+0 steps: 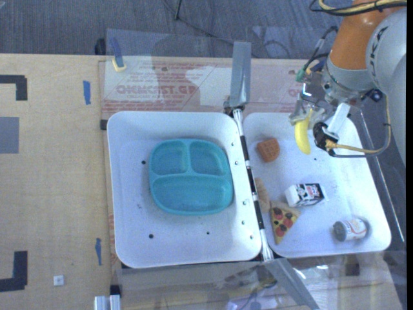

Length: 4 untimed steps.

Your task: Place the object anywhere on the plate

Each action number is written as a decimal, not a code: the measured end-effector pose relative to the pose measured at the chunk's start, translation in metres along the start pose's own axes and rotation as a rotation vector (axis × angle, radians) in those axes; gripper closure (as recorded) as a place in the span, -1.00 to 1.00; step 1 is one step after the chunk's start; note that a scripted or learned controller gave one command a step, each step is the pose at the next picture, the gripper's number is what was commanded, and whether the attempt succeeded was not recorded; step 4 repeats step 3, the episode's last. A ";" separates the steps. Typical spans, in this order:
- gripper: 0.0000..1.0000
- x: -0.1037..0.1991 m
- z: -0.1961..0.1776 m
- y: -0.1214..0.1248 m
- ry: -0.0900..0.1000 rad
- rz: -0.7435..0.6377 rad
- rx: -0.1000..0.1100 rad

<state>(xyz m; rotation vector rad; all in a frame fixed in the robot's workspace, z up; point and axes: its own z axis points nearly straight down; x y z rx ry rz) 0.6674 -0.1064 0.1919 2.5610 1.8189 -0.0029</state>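
Tool grips the banana, I judge, hanging above the right bin's far edge. Nearer lie can, pizza slice and carton. My teal plate, in the left bin, waits unloaded; carrying across remains.

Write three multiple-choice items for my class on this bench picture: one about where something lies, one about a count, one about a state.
1. Where does the plate lie?
A. left bin
B. right bin
C. on the bench outside the bins

2. How many compartments does the plate have?
A. two
B. three
C. five

3. What is the banana's state?
A. lying on the plate
B. hanging upright at the gripper
C. lying on the pizza slice

Answers:
1 A, the blue plate sits in the left bin.
2 B, two small sections above one wide one.
3 B, it hangs upright under the gripper, over the right bin.
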 end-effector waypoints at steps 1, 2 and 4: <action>1.00 0.069 0.007 -0.059 0.002 -0.039 0.002; 1.00 0.123 0.007 -0.113 0.002 -0.132 0.003; -1.00 0.122 0.007 -0.112 0.002 -0.131 0.002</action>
